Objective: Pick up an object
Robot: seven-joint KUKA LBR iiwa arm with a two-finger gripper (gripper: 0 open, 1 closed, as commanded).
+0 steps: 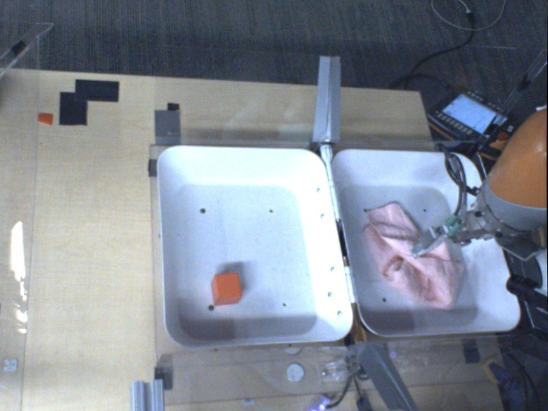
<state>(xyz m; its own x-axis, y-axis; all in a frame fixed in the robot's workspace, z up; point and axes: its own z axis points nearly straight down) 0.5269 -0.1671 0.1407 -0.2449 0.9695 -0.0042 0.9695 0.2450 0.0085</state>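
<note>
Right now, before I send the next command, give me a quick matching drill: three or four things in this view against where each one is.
Things:
1. orange block
2. pink cloth
3. claw
4. small orange square

Places:
A. on the bench top, far left, outside both bins
B. over the cloth in the right bin
C. crumpled on the floor of the right bin
D. near the front of the left bin

Pairs: 1-D, 2-C, 3-B, 4-A
</note>
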